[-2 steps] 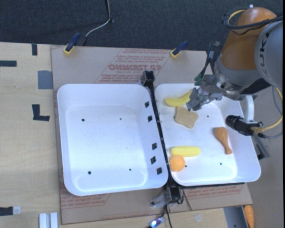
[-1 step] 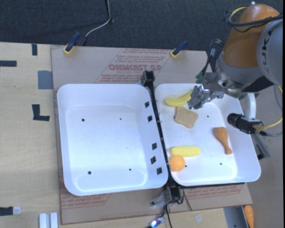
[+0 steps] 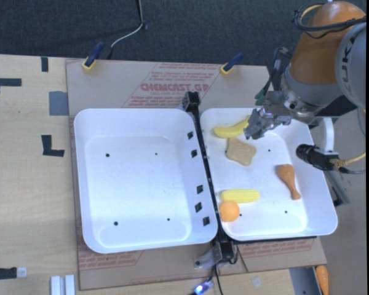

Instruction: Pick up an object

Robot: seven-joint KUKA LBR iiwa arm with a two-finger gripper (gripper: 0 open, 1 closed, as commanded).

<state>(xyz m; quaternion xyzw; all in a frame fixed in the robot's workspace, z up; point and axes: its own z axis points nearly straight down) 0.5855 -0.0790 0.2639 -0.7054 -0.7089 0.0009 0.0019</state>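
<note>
The tool (image 3: 257, 128) hangs over the far part of the right bin (image 3: 307, 223), its tip at the right-hand end of a banana (image 3: 229, 130); how far it is spread cannot be told from this angle. The banana lies flat in that bin's far-left corner, its long axis running nearly left to right, rising slightly toward the tool. Just in front of it sits a slice of bread (image 3: 240, 152). A chicken drumstick (image 3: 288, 180) lies toward the right wall, a corn cob (image 3: 240, 196) and an orange (image 3: 229, 211) nearer the front. The left bin (image 3: 135, 183) stands alongside on the desk (image 3: 24, 183).
</note>
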